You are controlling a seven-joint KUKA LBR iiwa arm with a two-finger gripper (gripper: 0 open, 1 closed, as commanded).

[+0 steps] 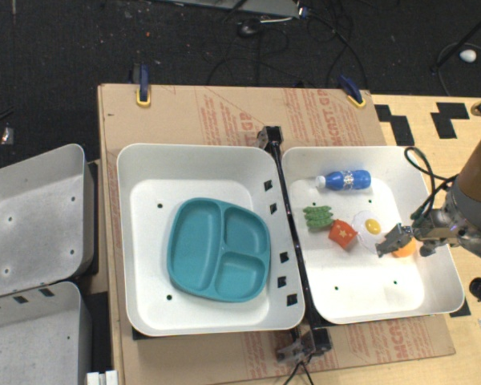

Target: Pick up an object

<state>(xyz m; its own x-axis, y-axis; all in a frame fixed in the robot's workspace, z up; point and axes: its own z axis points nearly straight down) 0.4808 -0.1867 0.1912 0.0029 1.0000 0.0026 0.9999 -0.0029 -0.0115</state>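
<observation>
My gripper (404, 244) is low in the right bin (385, 295), near its right wall, and it is open. Its two dark fingers (387, 243) stand apart on either side of a small orange object (404, 250) that rests on the bin floor. Whether the fingers touch it I cannot tell. To the left lie a red-orange block (342, 233), a green leafy toy (318, 215) and a yellow piece (373, 226) beside a clear ring. A blue bottle (345, 180) with a white cap lies on its side at the back of the bin.
The left bin (144, 295) holds a teal divided plate (220, 249). A black divider with clips (289, 239) runs between the bins. The arm's grey wrist (473, 207) and a black cable (423, 167) hang over the right bin's right wall. The front of the right bin floor is bare.
</observation>
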